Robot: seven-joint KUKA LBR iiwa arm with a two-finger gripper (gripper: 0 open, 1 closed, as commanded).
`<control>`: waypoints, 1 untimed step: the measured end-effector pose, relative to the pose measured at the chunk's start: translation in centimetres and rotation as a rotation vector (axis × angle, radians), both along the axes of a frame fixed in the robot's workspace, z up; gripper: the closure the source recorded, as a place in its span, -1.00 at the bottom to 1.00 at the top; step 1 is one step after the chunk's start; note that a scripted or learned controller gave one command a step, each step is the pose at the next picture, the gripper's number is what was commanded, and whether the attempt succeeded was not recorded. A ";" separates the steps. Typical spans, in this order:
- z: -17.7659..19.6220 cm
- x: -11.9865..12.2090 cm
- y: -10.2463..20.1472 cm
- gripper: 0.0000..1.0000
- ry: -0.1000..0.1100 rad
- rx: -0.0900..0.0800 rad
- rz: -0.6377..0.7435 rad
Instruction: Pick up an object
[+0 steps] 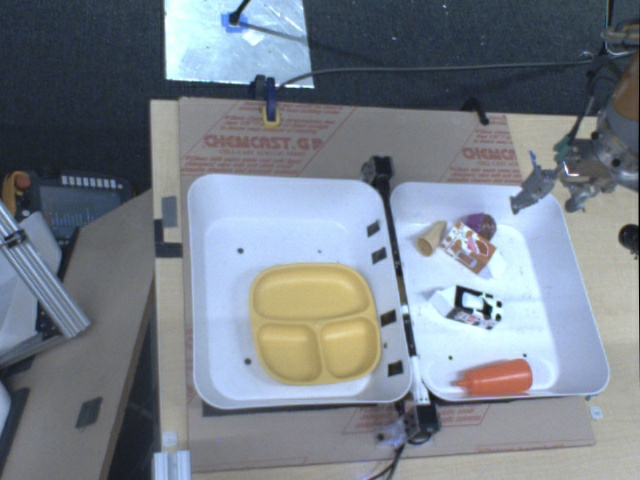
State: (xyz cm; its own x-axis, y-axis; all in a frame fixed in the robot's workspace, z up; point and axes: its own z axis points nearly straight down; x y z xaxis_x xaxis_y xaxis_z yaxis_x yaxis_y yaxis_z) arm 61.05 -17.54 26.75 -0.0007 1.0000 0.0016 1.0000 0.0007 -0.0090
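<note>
The right bin (575, 268) holds a small tan cone (431, 236), a purple piece (481, 223), a red-and-white packet (468, 249), a black-and-white item (473, 307) and an orange carrot-shaped object (495, 376) near the front wall. A yellow divided plate (315, 323) lies in the left bin (215, 268). My gripper (552, 196) hangs over the right bin's far right corner, open, with nothing between its fingers. It is right of and apart from the purple piece.
A shiny metal sheet (238, 26) lies on the dark floor beyond the bench. A clamp (267, 98) sits on the bench's far edge. An aluminium rail (40, 278) and a control pendant (85, 200) are at the left.
</note>
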 end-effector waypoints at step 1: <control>0.7 0.2 0.1 -1.00 -0.011 -0.002 0.003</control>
State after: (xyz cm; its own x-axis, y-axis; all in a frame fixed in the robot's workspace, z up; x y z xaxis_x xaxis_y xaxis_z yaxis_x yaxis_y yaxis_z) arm 61.25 -17.49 27.42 -0.0032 1.0000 -0.0004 1.0000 0.0032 0.0017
